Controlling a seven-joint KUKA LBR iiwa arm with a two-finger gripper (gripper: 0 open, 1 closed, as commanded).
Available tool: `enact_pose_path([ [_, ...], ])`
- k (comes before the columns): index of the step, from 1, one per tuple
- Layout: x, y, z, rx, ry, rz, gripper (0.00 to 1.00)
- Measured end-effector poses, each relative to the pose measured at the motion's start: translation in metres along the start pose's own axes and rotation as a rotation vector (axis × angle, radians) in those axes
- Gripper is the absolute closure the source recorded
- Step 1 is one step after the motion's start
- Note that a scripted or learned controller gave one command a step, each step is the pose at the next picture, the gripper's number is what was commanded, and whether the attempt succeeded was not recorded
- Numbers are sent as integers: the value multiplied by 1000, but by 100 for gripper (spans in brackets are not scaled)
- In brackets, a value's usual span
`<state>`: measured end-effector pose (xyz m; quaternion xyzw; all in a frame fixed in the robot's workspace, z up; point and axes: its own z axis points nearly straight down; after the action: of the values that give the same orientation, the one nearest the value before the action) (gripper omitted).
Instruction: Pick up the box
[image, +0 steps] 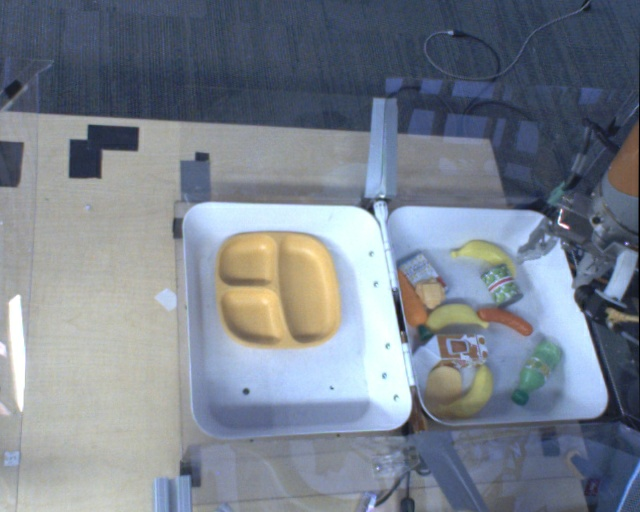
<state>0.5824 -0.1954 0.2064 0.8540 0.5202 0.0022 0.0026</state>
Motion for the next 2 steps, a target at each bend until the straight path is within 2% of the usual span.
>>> enact_pose_path([
  [1,11,18,110,4,0,-30,0],
  [2,13,19,98,0,1,-36,100],
])
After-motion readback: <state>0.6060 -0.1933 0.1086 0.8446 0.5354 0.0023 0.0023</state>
